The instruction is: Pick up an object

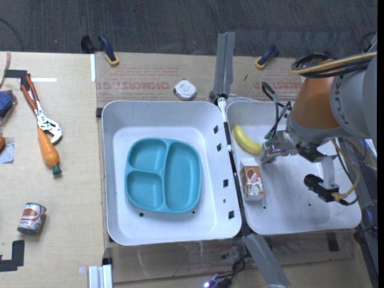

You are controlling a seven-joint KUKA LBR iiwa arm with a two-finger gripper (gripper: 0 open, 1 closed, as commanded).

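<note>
Banana just left of gripper, long axis slanting down toward it; finger state impossible to tell.

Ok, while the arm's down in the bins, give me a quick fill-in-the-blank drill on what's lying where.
1. The turquoise three-compartment plastic plate lies in the ____ white bin.
2. The yellow banana and the small brown carton lie in the ____ bin.
3. The gripper is beside the ____.
4. The orange toy carrot lies on the bench, ____ the bins.

Missing words: left; right; banana; outside
</note>
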